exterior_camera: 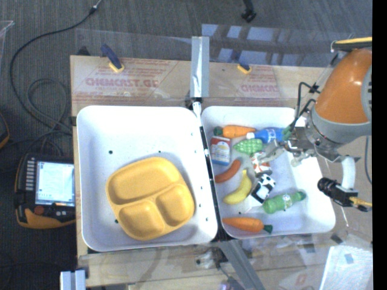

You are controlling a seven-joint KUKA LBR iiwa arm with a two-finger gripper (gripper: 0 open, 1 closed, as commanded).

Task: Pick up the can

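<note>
**Hand over the right bin**

In the right bin (314, 219), the can (268, 135) lies near the far wall, beside a carrot (237, 130). The hand (284, 147) hovers just by it; whether it's open, I cannot tell. A yellow tray (150, 196) sits in the left bin (97, 132).

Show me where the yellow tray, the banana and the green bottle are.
yellow tray (145, 180), camera view, large compartment.
banana (240, 190), camera view, middle of the curve.
green bottle (281, 202), camera view, body.
</note>
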